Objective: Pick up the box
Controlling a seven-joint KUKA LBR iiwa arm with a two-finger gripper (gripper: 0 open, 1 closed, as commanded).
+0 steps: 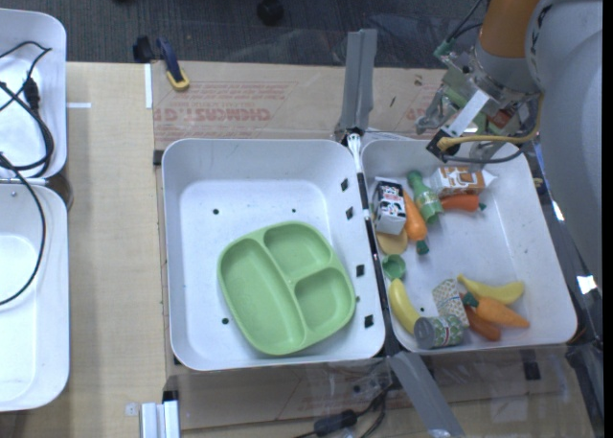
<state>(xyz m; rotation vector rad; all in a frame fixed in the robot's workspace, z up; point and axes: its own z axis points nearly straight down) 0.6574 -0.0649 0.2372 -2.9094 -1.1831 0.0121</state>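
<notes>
Colours I can make out across the two white bins (182, 264)

I see a pale green divided plate (287, 288) in the left bin; in the right, two yellow bananas (402, 304), orange carrots (496, 316) with green tops, a green bottle (422, 195), an orange-and-white box (462, 178), a black-and-white carton (388, 204) and a can (442, 323) with a mottled green pattern. The arm (536, 14) is grey with an orange band.

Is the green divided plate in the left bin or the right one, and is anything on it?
Left bin. The green divided plate lies flat on the left bin floor, its three compartments showing bare green.
</notes>
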